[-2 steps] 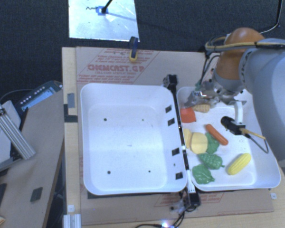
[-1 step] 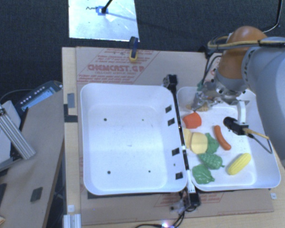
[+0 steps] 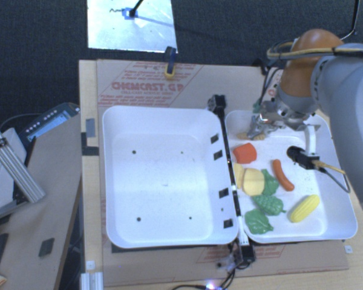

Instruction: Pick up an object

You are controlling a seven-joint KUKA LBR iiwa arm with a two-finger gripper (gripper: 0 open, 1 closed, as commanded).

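The right bin (image 3: pixel 342 225) holds several toy foods. An orange-red piece (image 3: pixel 245 153) lies near its left wall, with a yellow piece (image 3: pixel 251 181) below it. A red sausage (image 3: pixel 282 174) lies in the middle and a yellow corn cob (image 3: pixel 304 208) toward the front right. Green pieces (image 3: pixel 268 204) sit at the front left. My gripper (image 3: pixel 258 127) reaches down into the bin's far left corner, just above the orange-red piece. A small tan thing (image 3: pixel 261 136) shows right under it; whether it is gripped is unclear.
The left bin (image 3: pixel 112 116) stands beside the right one, with a black divider strip (image 3: pixel 225 156) between them. My grey arm (image 3: pixel 345 95) covers the right bin's far right corner. A cardboard sheet (image 3: pixel 145 83) lies under both bins.
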